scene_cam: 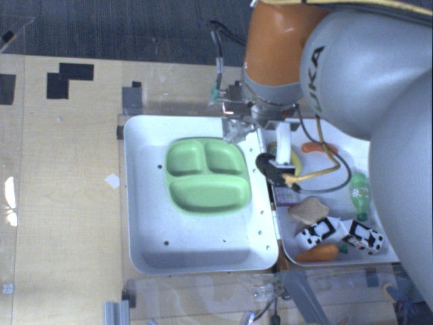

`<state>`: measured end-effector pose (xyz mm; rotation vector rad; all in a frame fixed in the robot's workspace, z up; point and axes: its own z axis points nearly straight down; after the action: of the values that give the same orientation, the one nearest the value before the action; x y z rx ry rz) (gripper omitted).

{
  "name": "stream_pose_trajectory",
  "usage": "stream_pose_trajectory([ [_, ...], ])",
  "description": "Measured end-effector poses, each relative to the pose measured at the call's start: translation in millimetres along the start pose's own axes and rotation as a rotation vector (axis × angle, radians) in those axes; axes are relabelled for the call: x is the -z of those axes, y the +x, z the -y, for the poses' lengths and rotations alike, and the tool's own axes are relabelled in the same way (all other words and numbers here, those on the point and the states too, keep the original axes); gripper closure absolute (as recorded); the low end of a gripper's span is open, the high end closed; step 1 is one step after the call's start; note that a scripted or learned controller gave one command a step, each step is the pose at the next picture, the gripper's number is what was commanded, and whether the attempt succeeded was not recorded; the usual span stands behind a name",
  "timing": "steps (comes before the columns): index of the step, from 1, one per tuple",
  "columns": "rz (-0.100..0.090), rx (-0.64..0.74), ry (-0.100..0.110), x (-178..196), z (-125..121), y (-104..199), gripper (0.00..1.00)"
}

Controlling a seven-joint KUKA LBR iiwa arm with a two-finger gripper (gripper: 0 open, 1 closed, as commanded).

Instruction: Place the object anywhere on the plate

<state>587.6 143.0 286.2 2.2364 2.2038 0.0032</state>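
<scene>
The grey arm [379, 80] looms over the right bin [289, 249]. Its gripper [237, 124] hangs at the green plate's [206, 176] far right corner in the left bin [145, 249]; whether it is open or clasps anything, I cannot tell. Objects [331, 232] lie in the right bin.

Bright, even overhead light; soft shadows inside the left bin [135, 202]; arm [365, 66] slightly blurred, glare on it

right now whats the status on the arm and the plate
Gripper at the left bin's far right corner, nothing seen held. Green plate bare, all three compartments. Toys in the right bin: two cow figures, carrot, green bottle.
</scene>
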Motion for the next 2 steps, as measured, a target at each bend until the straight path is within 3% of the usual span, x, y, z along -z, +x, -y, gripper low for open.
stream_pose_trajectory([
  [1, 0.0, 0.219, 0.003, -36.9, 8.4, 42.1, 1.0],
  [2, 0.0, 0.218, 0.003, -36.8, 8.3, 42.0, 0.0],
])
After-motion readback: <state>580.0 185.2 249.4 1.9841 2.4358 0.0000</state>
